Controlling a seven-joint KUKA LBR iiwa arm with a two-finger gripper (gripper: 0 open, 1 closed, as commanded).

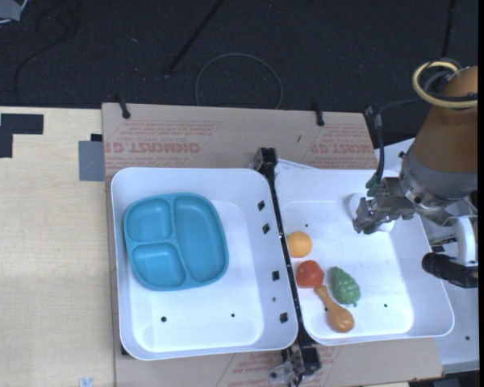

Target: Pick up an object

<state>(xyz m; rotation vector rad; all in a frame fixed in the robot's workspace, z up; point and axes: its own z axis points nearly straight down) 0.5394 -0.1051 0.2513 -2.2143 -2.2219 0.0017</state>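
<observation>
The gripper (371, 214) may be empty; I cannot tell. Below-left, the orange spoon toy (334, 308) slants, fat end lower right.

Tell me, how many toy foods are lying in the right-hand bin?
4, clustered at its left side: an orange ball by the divider, a red tomato below it, a green leafy piece beside that, and a tan gourd-shaped piece lowest.

Most of the right bin (403, 313) floor lies open around the hand (371, 216). Obstacles bunch near its left wall: orange ball (298, 243), red ball (309, 273), green piece (345, 286), tan piece (335, 310). The blue tray (176, 240) crowds the left bin (194, 329).
</observation>
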